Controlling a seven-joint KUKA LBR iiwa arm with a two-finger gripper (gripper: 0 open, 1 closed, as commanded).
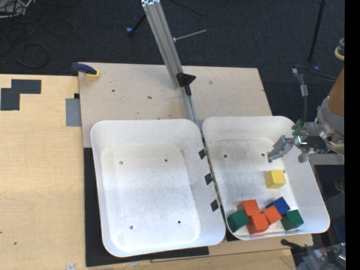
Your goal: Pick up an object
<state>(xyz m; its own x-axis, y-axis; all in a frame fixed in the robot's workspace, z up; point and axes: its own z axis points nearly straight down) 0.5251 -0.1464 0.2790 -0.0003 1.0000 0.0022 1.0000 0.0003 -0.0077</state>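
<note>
I am watching the hand (288, 149) hanging over the upper right part of the right bin (236, 129), its arm (332, 125) reaching in from the right. One grey finger is showing, slanting down toward the bin floor; I cannot tell how far the hand is opened, and I am seeing nothing gripped in it. The yellow block (275, 178) is lying just below the hand, apart from it. Orange blocks (259, 215), a blue block (280, 205) and green blocks (292, 219) are clustering at the bin's near edge. The left bin (147, 185) is sitting beside it on the desk (135, 97).
</note>
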